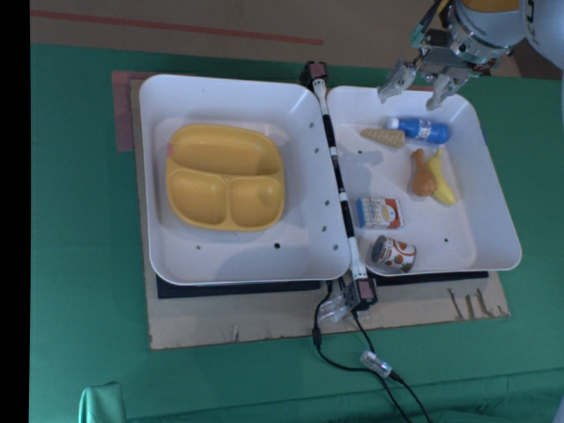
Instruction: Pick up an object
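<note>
Above the back of the right bin [493,236] hangs the gripper [423,85], its two fingers spread wide with nothing between them. Just under it lies a blue bottle [421,129] on its side, and an ice cream cone [383,137] touches its white cap end. Nearer the front, a brown drumstick [424,174] leans on a yellow banana [442,185]. A small box [379,211] and a tipped can [393,253] sit closer to the front. Over in the left bin [176,254] rests a yellow tray [226,176] with three parts
</note>
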Controlling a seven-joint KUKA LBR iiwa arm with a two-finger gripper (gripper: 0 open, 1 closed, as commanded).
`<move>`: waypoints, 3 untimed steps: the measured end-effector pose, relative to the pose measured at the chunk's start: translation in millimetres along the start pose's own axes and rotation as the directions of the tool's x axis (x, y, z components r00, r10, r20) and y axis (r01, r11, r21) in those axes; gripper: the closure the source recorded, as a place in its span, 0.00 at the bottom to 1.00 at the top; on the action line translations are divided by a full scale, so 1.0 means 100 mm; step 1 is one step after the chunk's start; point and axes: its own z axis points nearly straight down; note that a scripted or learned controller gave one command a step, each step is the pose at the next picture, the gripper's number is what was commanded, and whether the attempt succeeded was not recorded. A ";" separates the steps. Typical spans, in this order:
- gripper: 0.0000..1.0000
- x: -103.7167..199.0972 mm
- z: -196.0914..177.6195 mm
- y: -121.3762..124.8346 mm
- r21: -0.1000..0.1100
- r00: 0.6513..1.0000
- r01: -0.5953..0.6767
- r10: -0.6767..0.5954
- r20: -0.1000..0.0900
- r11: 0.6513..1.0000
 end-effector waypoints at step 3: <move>0.00 -0.30 1.06 0.44 0.048 1.000 -0.013 0.013 0.007 0.999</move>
